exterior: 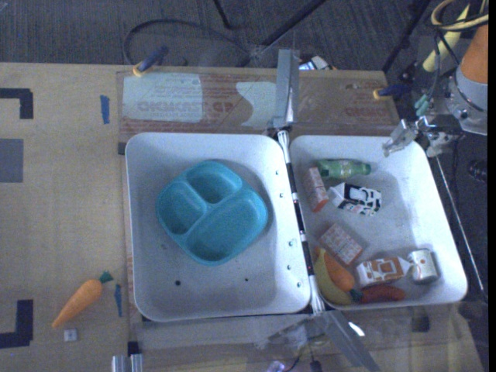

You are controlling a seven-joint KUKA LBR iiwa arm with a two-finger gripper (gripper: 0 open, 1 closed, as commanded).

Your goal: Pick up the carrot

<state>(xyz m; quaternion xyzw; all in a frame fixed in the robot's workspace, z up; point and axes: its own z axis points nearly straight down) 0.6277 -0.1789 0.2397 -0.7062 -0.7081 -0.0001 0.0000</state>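
Two bins: shallow white trays side by side on the worktop, left bin [147,285] and right bin [446,231].
Worktop [62,177]: pale wood, black marks along its left edge.
Arm [474,76]: at the far right corner, above the right bin's far corner.
Plate [211,210]: teal, three compartments, middle of the left bin.
Hand [411,134]: over the right bin's far right corner; whether its fingers are apart or together, I cannot tell.
Carrot [80,300]: orange with a green top, lying on the worktop near its front left corner, outside the left bin.
Second carrot [339,271]: in the right bin's front left corner, on a banana [325,285].
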